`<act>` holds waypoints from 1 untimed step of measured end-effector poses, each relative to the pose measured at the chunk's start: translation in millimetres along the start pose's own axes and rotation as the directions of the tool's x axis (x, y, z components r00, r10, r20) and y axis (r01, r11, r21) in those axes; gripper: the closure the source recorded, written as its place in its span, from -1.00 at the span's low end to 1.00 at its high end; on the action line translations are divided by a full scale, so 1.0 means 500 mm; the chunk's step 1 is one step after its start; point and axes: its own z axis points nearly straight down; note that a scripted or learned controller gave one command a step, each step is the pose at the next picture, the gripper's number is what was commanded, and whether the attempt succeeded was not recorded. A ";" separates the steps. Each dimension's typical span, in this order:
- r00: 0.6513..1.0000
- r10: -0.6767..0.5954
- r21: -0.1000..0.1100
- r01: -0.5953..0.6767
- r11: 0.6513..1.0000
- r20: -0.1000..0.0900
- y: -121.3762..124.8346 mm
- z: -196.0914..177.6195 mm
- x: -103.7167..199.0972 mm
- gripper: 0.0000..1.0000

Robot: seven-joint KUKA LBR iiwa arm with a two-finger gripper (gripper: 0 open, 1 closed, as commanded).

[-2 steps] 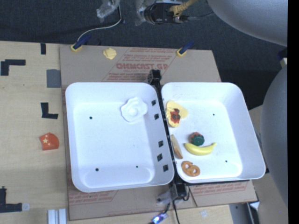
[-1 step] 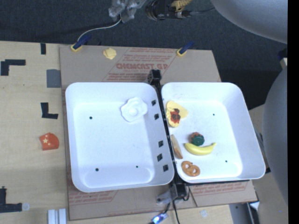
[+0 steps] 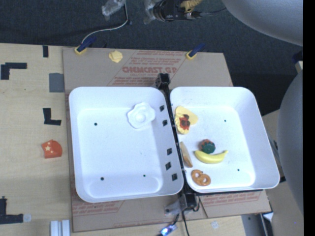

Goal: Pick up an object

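My gripper (image 3: 132, 4) hangs at the top of the camera view, beyond the far edge of the cardboard, well away from both bins. Its two pale fingers stand apart with nothing between them. The left bin (image 3: 88, 181) holds a white fried egg (image 3: 140, 115) near its far right side. In the right bin (image 3: 246, 112) lie a yellow slice with red topping (image 3: 184, 119), a green and red round piece (image 3: 207, 145), a banana (image 3: 210, 156), a pretzel (image 3: 201, 177) and a tan stick (image 3: 185, 155) along the left wall.
A small yellow piece (image 3: 115, 56) lies on the cardboard behind the left bin. A red piece (image 3: 51, 149) sits on the bench left of the bins. The grey arm (image 3: 266, 4) fills the top right corner and right edge.
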 end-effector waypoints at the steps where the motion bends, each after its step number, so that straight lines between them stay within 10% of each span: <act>1: 1.000 -0.002 0.000 0.002 1.000 0.001 0.000 -0.020 0.001 1.00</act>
